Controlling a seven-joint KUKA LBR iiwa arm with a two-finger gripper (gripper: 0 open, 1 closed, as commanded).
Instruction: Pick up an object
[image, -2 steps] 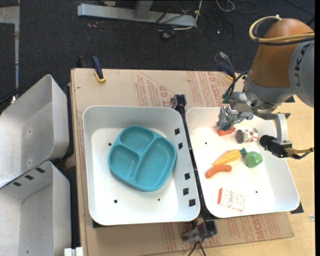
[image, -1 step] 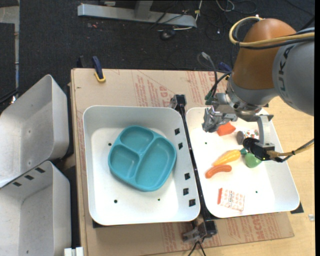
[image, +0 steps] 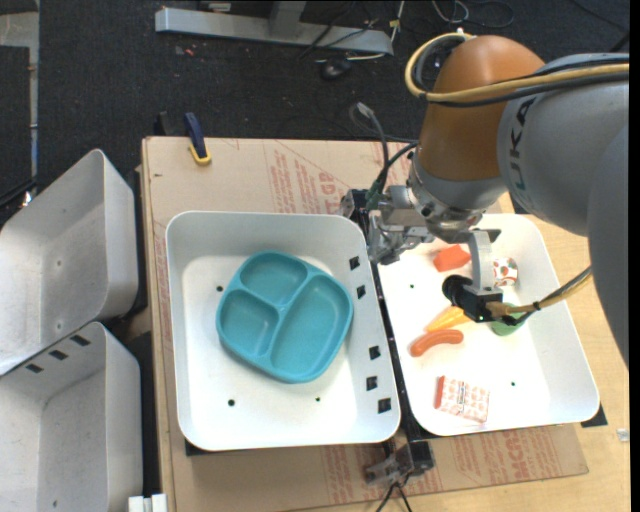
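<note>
Two white bins are sitting on the surface (image: 250, 165): I am seeing a teal plate (image: 285, 315) lying in the left bin (image: 200, 400), and an orange block (image: 450, 258), yellow piece (image: 445, 320), orange sausage (image: 437, 342) and red-patterned packet (image: 462, 397) lying in the right bin (image: 540, 370). The claw (image: 397, 240) is hanging over the right bin's far-left corner, near the orange block; I am not managing to tell its state.

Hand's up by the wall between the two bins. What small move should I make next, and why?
Probably shift the hand a little toward the middle of the right bin, over the orange piece. The hand hangs at that bin's far-left corner, by the shared wall, with what looks like bare floor beneath. The orange piece seems the nearest loose thing.
</note>
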